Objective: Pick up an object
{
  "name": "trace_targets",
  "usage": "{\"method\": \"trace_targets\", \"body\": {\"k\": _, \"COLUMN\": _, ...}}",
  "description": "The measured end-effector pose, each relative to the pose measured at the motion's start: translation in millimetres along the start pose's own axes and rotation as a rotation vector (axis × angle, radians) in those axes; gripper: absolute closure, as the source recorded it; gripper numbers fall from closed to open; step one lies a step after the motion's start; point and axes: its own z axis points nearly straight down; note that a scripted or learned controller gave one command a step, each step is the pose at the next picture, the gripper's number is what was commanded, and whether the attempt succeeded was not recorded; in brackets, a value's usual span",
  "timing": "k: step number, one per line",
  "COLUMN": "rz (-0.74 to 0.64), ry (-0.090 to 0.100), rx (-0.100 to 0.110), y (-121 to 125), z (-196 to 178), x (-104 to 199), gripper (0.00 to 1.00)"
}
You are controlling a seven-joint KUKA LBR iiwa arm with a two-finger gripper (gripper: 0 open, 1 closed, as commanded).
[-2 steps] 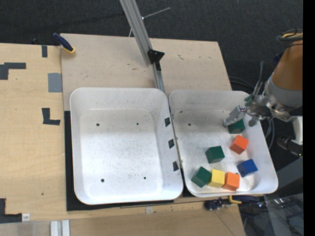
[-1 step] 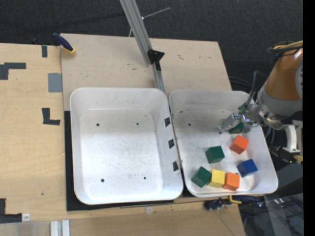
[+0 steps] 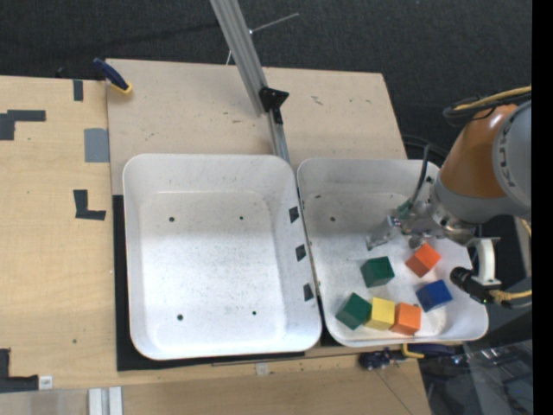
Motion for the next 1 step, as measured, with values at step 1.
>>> {"method": "trace_targets", "body": {"k": 1, "rz": -0.001, "ry": 0.0, "rx": -0.004, "y": 1.2, "z": -12.7, "x": 0.2, "gripper": 1.0}}
